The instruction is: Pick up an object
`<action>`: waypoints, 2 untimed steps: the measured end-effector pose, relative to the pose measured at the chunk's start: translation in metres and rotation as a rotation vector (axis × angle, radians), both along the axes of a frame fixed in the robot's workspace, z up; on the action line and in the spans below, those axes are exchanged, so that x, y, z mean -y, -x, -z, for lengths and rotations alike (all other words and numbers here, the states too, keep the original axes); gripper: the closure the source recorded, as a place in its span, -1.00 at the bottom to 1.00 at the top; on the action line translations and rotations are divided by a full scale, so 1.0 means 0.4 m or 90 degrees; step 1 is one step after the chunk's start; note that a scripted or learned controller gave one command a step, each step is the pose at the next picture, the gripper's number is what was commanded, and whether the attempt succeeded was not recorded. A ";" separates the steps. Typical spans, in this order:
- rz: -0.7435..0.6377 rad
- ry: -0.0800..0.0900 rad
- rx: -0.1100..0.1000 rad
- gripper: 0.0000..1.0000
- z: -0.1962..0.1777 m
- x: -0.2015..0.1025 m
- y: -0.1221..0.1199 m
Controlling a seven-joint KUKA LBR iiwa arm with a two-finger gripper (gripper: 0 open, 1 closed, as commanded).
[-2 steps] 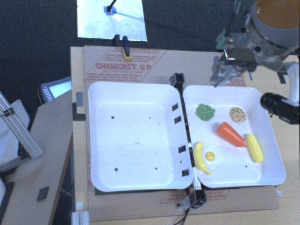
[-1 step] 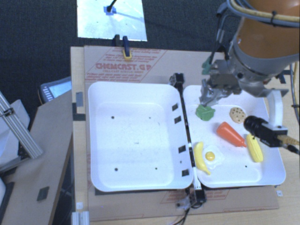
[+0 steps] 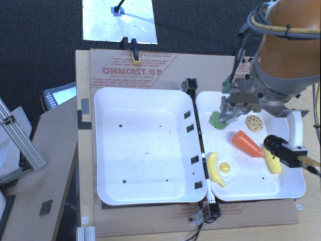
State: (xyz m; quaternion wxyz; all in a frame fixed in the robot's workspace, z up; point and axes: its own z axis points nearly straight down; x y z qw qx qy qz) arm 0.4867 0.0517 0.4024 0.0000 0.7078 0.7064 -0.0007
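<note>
Centre the tool (image 3: 226,115), whose state I cannot tell, squarely over the green object (image 3: 217,121) at centre-right before lifting

The floor (image 3: 40,29) is a dark carpet with a fine grain. On it, beyond the far edge of the tabletop (image 3: 83,149), lies a shiny grey sheet (image 3: 119,14) with a small blue mark near its middle. The tabletop is pale wood. A brown cardboard (image 3: 150,69) with red print covers most of it. At the left stands a lower beige surface (image 3: 45,159), and a ribbed metal bar (image 3: 20,139) lies across it at a slant. The light is even and soft.
</note>
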 end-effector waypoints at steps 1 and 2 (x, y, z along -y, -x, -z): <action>-0.005 -0.001 0.004 1.00 -0.034 -0.004 -0.002; -0.007 -0.003 0.008 1.00 -0.250 -0.120 -0.001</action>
